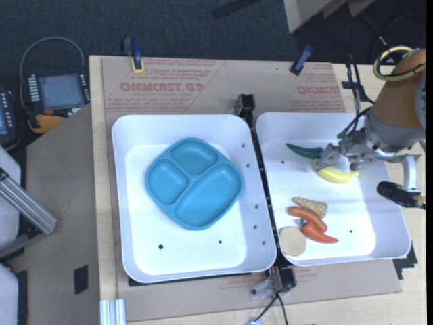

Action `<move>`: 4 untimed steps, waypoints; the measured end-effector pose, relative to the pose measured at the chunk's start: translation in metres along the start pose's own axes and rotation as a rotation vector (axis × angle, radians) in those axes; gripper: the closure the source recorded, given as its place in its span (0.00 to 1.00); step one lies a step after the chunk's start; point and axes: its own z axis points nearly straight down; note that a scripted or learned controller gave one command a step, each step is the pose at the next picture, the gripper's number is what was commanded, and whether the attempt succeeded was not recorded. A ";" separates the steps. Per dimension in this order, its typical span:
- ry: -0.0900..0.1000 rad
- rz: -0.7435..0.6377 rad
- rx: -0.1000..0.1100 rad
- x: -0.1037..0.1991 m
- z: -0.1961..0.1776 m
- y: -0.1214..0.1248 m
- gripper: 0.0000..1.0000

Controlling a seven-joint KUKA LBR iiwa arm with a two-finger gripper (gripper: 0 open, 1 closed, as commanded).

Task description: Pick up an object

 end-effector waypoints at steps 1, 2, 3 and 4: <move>-0.003 0.000 -0.009 0.000 -0.015 0.002 1.00; -0.005 -0.002 -0.014 -0.002 -0.079 0.005 1.00; -0.006 -0.001 -0.014 -0.011 -0.140 0.006 1.00; -0.005 -0.002 -0.014 -0.011 -0.191 0.007 1.00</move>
